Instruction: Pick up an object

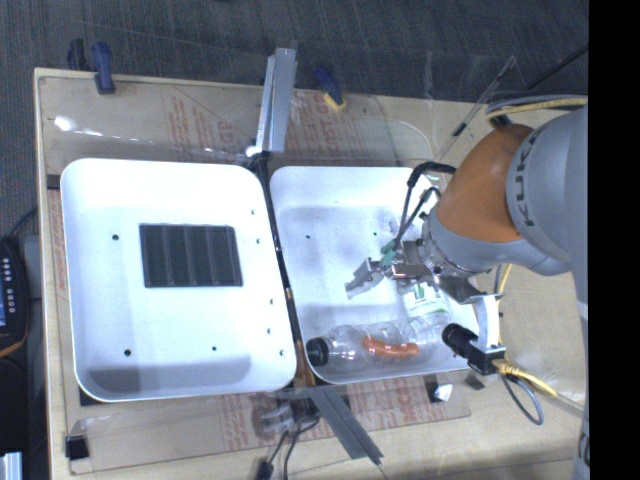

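Note:
My gripper (366, 276) hangs over the middle of the right bin (310, 208), pointing left, with bare white floor beneath its tip. A clear plastic bottle (375, 346) with a black cap and something orange inside lies on its side along the bin's near wall, just below the gripper and apart from it. A small white and green item (424, 299) lies partly hidden under the wrist. A flat dark ribbed rectangle (190, 255) lies in the middle of the left bin (90, 328).
The grey arm with its orange band (480, 203) covers the right bin's right side. A metal divider bar (274, 98) runs up from between the bins. Blue clamps (102, 67) sit on the bench's far edge.

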